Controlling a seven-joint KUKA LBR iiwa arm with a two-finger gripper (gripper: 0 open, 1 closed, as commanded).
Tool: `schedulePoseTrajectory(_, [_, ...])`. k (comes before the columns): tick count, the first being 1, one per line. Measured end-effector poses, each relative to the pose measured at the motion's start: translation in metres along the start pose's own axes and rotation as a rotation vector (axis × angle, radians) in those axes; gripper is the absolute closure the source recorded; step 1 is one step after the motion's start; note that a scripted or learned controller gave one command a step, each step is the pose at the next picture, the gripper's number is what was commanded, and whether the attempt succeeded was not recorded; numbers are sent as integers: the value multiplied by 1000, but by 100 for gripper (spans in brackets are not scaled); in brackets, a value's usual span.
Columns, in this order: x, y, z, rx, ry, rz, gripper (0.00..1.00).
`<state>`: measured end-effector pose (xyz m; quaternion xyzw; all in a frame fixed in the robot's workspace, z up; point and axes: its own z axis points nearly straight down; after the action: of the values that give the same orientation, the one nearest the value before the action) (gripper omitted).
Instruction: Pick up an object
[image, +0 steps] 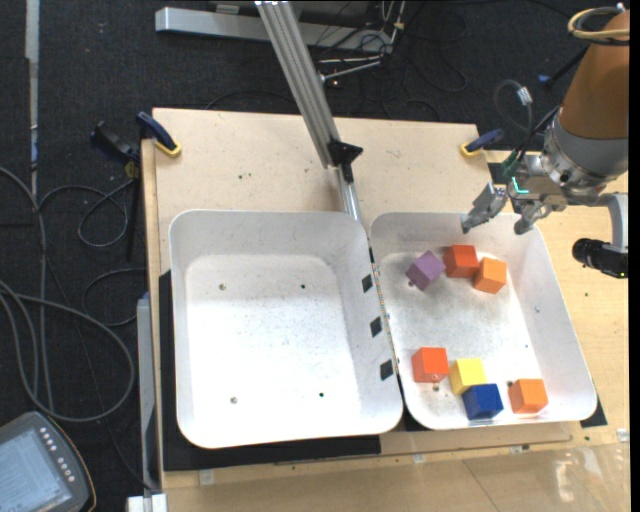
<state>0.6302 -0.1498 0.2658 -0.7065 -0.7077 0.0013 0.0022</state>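
The right bin (560, 330) holds several small blocks. A purple block (426, 269), a red-orange block (460, 260) and an orange block (490, 274) sit near its far end. Near its front edge lie a red-orange block (431, 364), a yellow block (466, 375), a blue block (483, 401) and an orange block (528, 396). My gripper (500, 217) hangs above the bin's far right corner, above and to the right of the far group. Its fingers are spread apart and nothing is between them.
The left bin (200, 300) lies beside the right one. A slanted metal pole (305, 85) runs down to the gap between the bins. Clamps sit at the bench's far corners (160, 135).
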Motion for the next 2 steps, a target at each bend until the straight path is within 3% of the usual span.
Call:
schedulePoseTrajectory(1, [0,1,-2,-4,-1,-1,0])
schedulePoseTrajectory(2, [-5,-6,45,1,-1,3,0])
